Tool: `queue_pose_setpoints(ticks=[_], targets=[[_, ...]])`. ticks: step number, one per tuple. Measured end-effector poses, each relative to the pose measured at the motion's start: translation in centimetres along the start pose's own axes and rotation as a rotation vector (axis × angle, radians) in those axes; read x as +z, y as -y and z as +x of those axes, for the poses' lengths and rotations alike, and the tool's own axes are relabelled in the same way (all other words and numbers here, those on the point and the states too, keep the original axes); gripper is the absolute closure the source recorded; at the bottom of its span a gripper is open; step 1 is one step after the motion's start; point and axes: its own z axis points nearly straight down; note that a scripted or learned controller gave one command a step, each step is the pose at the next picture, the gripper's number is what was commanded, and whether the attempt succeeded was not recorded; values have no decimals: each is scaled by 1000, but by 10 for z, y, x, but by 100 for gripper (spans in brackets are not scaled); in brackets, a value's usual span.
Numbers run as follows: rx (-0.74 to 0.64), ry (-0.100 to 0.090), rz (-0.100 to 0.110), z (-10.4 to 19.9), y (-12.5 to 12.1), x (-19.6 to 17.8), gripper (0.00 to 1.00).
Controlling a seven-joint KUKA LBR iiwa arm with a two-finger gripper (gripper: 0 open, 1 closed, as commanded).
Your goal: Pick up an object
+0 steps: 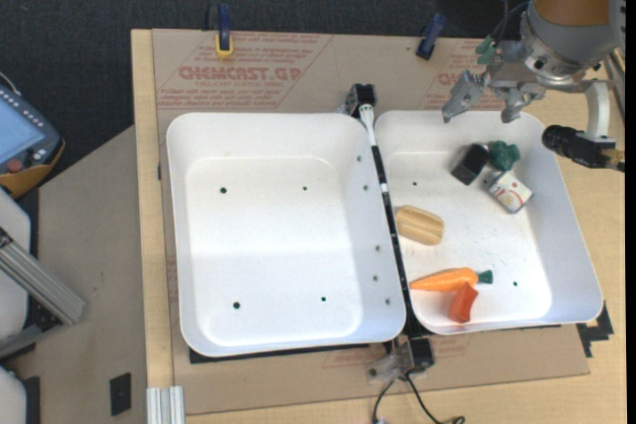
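Well, your gripper (490,101) hangs wide and holds nothing, over the right bin's (571,253) 12 o'clock rim. The carrot (445,281) lies near the bin's 6 o'clock edge, long axis running 3 to 9, green stub at 3. It looks light and stiff (maybe slick plastic); take it across the middle.

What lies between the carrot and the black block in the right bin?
In the camera view, the tan wooden piece sits roughly between carrot and black block, slightly left of their line.
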Motion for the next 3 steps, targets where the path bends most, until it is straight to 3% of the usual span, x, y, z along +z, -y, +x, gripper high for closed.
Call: queue_pose_setpoints(ticks=[1,2,3], targets=[[5,9,-22,-65,-15,-169,0],[-1,5,-8,-61,-15,-170,100],[-8,-1,-10,12,-28,-210,100]])
